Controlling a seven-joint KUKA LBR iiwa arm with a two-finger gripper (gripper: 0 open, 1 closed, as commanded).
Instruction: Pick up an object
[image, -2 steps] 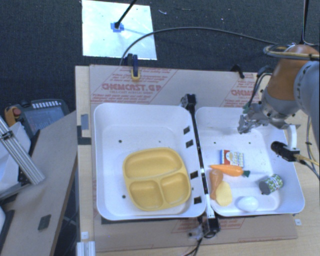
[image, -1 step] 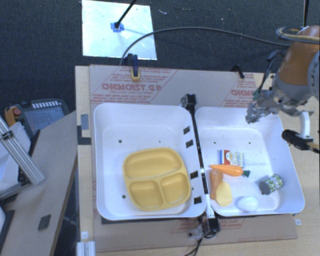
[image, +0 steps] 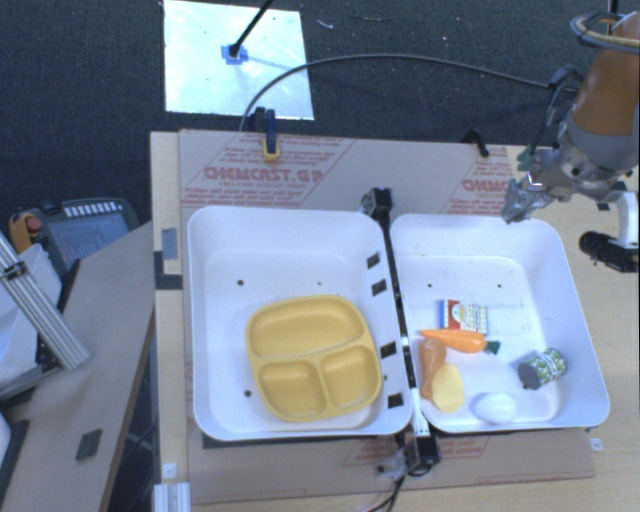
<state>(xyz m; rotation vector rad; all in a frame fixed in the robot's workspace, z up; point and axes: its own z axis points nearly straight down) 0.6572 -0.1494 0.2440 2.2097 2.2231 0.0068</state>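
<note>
You have 2 white bins: the left bin (image: 215, 250) holds 1 yellow divided tray (image: 312, 354), and the right bin (image: 545, 255) holds 6 items: 1 small box (image: 463, 316), 1 carrot (image: 458, 340), 1 orange piece (image: 431, 360), 1 yellow piece (image: 448, 388), 1 white egg (image: 494, 407) and 1 green-grey can (image: 541, 368). The carrot lies flat, long axis across the bin, green end pointing right. The arm hangs over the right bin's far right corner, gripper (image: 520, 205) pointing down, and you cannot tell its grip state from here
</note>
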